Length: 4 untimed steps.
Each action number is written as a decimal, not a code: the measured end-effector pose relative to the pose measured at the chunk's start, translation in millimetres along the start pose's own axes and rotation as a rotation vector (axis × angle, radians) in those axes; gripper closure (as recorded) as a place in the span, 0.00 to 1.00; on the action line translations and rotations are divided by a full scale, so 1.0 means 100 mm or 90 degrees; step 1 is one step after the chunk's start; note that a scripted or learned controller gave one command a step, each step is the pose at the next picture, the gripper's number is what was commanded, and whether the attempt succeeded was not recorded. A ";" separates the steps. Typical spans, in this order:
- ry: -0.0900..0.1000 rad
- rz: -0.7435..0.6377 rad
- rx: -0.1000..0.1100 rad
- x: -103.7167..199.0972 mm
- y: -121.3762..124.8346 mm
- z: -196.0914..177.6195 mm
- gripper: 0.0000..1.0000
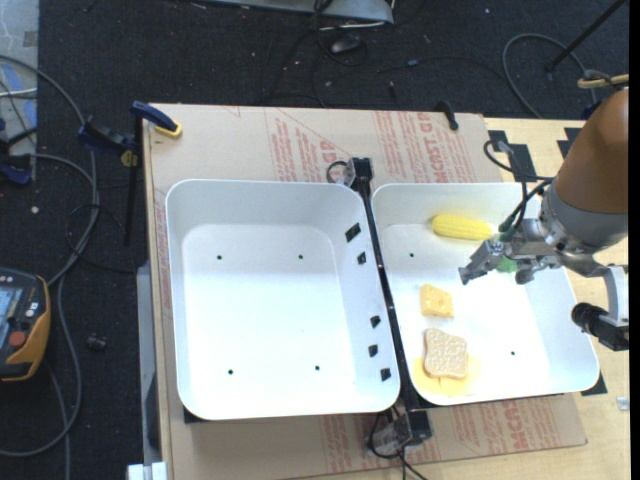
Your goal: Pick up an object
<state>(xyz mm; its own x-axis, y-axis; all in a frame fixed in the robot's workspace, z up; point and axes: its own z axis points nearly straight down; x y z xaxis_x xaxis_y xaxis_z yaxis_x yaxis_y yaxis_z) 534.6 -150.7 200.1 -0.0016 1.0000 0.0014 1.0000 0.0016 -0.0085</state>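
So the biggest thing I'm looking at is the cardboard sheet (300, 133) lying under the whole setup, and I'm using the right bin (560, 368) as my reference for everything else. The left bin (260, 288) is sitting right up against it, touching along a divider strip with little black clips. The arm (598, 183) is reaching in from the far side of the right bin, its orange band sitting over that bin's outer back corner.

The gripper (478, 266) is hanging over the middle of the right bin, pointing toward the shared wall. Nothing is sitting between its fingers, and honestly I can't tell from here whether they're spread or pinched together, the tip is too dark and small.

Inside the right bin, three food toys are lying around. A corn cob (461, 228) is resting near the back wall, just beside the gripper tip but not touching it. A slice of bread (446, 354) is lying at the front edge of the bin, close to the shared wall, on top of something flat and yellow. A small yellow cheese cube (436, 301) is sitting between the corn cob and the bread, clear of both.
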 end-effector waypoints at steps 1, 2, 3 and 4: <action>0.000 0.000 -0.002 0.00 0.01 -0.02 0.00; 0.000 0.000 0.000 0.00 -0.01 0.44 0.00; 0.000 0.000 -0.002 0.10 0.02 1.00 0.00; -0.001 0.000 -0.006 0.10 0.05 1.12 0.00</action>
<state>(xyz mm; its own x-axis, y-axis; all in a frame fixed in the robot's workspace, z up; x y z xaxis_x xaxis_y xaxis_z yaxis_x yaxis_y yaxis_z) 538.2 -140.5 87.6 -0.0013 1.0000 -0.0002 1.0000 0.0013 0.0014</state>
